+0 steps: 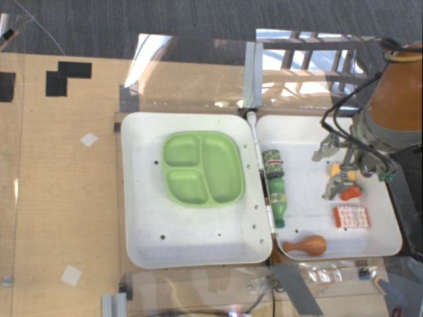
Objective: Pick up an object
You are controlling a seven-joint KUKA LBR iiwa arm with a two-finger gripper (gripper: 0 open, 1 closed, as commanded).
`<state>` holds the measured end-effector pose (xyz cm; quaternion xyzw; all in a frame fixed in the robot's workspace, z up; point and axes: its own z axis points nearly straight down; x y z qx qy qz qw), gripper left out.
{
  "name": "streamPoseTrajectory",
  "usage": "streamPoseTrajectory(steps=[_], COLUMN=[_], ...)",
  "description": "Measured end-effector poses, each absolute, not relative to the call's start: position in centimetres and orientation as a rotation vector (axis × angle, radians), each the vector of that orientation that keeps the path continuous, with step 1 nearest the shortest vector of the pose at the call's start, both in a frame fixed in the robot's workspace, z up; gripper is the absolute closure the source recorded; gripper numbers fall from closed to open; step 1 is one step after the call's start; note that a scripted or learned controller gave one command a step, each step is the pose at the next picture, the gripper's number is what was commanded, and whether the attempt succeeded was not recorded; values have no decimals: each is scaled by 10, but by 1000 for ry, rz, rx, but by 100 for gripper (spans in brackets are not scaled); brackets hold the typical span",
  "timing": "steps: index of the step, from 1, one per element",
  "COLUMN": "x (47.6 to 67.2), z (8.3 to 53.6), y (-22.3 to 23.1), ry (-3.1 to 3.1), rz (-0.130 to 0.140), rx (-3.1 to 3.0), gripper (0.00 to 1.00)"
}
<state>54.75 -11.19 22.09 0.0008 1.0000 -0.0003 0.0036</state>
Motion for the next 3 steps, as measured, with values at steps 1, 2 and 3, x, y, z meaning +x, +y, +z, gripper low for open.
streamPoseTrajectory(steps=[1, 2, 3], x=[568, 572, 536], z=[95, 109, 203], y=[-131, -129, -113], ry=[3129, 3118, 3112], rz=[-2, -6, -8], rx=[-152, -164, -236], gripper=[0, 100, 100])
